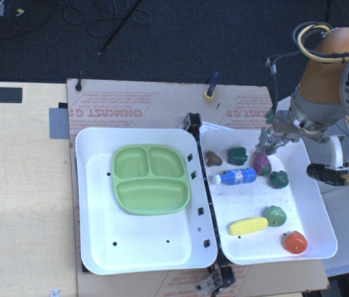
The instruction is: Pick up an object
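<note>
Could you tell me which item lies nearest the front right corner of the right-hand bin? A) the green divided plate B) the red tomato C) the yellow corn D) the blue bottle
B: the red tomato sits by that corner of the right bin, beyond the yellow corn.

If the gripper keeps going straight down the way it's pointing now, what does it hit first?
Most likely the purple object: the gripper points down and slightly left, right above it in the right bin. Height is hard to judge from this slanted view, so it may land just beside it.

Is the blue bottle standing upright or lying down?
Lying down: the blue bottle rests lengthwise on the right bin's floor, white cap pointing left.
</note>
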You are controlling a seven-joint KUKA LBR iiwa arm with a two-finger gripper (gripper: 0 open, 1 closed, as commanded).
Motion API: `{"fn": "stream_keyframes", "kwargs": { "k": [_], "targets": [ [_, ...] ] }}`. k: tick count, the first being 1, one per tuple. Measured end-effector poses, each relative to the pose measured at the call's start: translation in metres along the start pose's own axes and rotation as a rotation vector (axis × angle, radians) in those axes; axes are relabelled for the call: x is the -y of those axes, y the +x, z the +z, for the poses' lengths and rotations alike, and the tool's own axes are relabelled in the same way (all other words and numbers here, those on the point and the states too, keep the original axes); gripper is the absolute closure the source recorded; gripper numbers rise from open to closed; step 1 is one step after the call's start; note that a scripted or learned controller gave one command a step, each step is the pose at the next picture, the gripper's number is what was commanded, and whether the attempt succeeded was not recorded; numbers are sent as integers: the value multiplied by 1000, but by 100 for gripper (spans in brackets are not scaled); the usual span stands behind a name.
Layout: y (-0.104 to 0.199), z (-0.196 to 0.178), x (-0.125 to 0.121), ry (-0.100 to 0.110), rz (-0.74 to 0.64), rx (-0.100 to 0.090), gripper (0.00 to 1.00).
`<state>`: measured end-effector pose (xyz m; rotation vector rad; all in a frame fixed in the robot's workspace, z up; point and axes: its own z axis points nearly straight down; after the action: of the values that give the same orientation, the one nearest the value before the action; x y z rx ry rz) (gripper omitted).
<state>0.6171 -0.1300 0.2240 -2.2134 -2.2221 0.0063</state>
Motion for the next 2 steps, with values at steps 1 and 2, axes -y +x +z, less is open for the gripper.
{"fn": "stream_keyframes", "kwargs": {
  "k": [1, 2],
  "targets": [
    [22, 0, 40, 4, 1, -2, 100],
    [58, 13, 79, 6, 1, -2, 100]
  ]
}}
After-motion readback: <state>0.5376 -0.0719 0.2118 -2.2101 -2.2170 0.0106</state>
